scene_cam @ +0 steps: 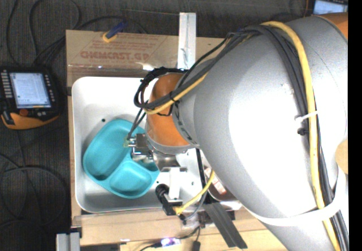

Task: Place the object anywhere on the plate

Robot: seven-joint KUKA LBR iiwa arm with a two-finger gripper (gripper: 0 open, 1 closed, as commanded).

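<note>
A turquoise plate (108, 156) with two compartments lies in the left white bin (93, 100), toward its front. The arm's orange band and wrist (164, 117) hang over the plate's right edge. The gripper (138, 151) sits at that edge, mostly hidden beneath the wrist. No loose object shows on the plate's visible part or at the gripper.
The grey arm (266, 125) covers the right bin and most of the right side. A cardboard sheet (127, 52) lies behind the bins. A teach pendant (27, 94) rests on the floor at the left. Cables run along the arm.
</note>
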